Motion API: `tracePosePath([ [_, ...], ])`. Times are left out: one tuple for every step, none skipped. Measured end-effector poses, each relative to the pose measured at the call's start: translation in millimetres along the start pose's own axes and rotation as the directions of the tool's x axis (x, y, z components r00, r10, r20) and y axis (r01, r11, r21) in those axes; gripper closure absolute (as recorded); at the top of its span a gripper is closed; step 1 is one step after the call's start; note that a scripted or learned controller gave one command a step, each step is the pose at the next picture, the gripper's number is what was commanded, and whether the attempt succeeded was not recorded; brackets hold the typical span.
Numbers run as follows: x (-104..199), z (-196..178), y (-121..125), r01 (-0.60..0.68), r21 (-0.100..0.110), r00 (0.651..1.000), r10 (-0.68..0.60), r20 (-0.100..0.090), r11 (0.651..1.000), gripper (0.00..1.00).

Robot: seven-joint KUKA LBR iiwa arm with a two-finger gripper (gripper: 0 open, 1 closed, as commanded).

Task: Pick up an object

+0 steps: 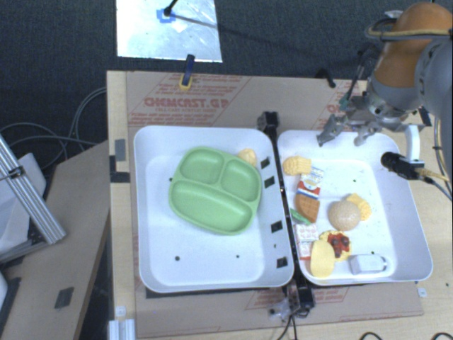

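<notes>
My gripper (345, 135) hangs over the far edge of the right bin (403, 211), its two fingers spread apart with nothing between them. The right bin holds several small food toys: a yellow corn-like piece (296, 166), a red and white packet (308, 188), a brown bread piece (307, 206), a tan bun (345, 215), a yellow piece (321, 258) with a red item (338, 242) beside it, and a white block (367, 264). All lie below and in front of the gripper, apart from it.
The left bin (152, 246) bears a green divided plate (214, 189), with a small yellow item (247, 156) at the plate's far right edge. A black divider (278, 190) runs between the bins. A shiny sheet (168, 20) lies beyond the bench.
</notes>
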State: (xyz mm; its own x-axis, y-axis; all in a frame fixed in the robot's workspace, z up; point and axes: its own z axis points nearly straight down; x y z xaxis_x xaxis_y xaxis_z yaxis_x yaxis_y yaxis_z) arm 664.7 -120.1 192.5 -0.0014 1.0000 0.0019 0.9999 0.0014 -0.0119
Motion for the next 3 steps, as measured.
tracePosePath([
  [0.3,-9.2,2.8,0.002,-0.014,1.000,-0.002,0.002,1.000,0.00],
  [2.2,35.6,-4.0,0.000,-0.010,1.000,0.000,0.002,1.000,0.00],
  [4.8,92.7,-1.0,0.000,-0.021,1.000,0.000,-0.001,1.000,0.00],
])
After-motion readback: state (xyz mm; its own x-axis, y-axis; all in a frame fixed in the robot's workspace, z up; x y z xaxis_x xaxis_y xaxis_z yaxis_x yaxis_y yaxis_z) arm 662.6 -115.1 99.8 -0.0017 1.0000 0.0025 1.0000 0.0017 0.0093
